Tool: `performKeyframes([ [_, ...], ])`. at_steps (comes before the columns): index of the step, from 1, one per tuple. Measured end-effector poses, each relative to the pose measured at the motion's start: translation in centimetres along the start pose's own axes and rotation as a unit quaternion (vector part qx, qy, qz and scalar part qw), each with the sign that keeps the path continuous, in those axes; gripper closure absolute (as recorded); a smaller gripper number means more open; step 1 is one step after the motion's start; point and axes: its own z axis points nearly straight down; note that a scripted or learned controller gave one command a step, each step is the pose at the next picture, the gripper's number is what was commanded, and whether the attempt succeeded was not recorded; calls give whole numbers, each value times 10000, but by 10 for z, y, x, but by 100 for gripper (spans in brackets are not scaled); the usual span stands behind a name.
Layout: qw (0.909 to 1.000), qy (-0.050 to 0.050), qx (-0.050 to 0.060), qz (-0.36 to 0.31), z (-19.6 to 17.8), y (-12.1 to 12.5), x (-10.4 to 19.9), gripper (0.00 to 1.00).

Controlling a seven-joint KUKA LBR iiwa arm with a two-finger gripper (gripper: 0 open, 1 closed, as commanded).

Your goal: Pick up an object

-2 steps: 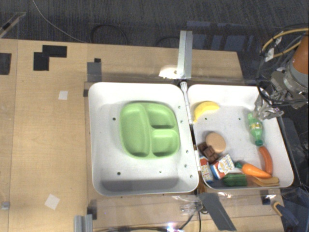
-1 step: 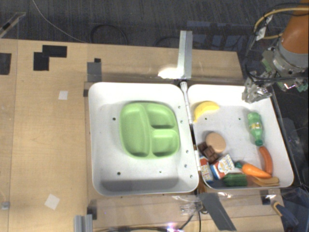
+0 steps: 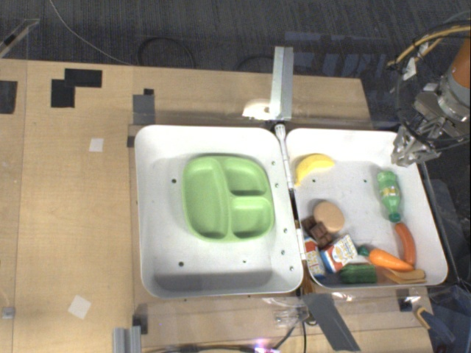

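The tool (image 3: 409,151) hung at the right bin's (image 3: 353,176) one-o'clock corner — grip state unclear — poised above a green bottle (image 3: 388,194) for picking.

Green bottle (image 3: 388,194) lying flat in the right bin (image 3: 353,147), near its right wall, just above an orange sausage (image 3: 405,243)

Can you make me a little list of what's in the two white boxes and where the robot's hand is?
left bin: green divided plate
right bin: yellow banana, green bottle, tan round bun, carrot, orange-red sausage, small carton, dark green item
gripper: above the right bin's far right corner, holding nothing that can be seen
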Motion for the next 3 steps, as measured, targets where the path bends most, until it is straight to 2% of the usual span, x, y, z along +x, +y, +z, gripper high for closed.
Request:
performKeyframes([
  [1,9805,-7,-13,-1966,3,-26,-27,100],
  [2,9433,1,-33,-3318,40,17,15,100],
  [3,9434,-24,12,-3315,26,16,12,100],
])
